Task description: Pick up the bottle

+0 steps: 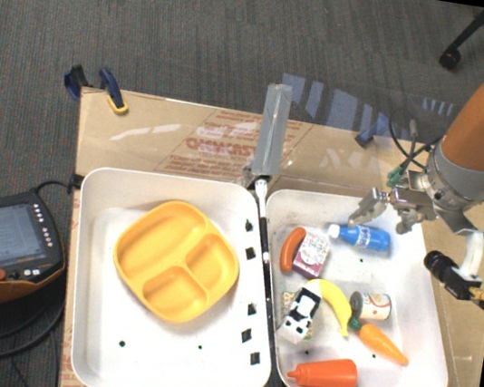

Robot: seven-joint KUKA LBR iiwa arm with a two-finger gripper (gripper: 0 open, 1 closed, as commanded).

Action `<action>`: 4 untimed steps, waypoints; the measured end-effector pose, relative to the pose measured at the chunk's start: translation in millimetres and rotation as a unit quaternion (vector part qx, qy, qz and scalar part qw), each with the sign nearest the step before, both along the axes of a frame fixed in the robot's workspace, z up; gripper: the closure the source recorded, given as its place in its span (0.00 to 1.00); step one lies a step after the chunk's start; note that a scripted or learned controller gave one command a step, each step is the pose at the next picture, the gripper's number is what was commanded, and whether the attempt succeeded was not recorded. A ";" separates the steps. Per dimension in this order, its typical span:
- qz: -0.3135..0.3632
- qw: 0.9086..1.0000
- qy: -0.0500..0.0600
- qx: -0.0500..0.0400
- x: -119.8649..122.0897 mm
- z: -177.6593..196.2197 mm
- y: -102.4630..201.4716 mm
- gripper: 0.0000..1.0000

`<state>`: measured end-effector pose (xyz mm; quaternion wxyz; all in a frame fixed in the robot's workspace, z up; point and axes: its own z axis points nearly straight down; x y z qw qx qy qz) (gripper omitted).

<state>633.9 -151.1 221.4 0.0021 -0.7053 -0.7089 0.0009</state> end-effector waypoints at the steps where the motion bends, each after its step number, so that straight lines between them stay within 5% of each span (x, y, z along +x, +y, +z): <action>1: 0.009 1.000 0.000 0.000 -19.9 -14.3 116.2 0.00; 3: -0.190 0.982 0.001 -0.002 8.2 -36.0 230.6 0.00; 4: -0.308 0.952 0.001 -0.003 8.6 -62.3 294.1 0.00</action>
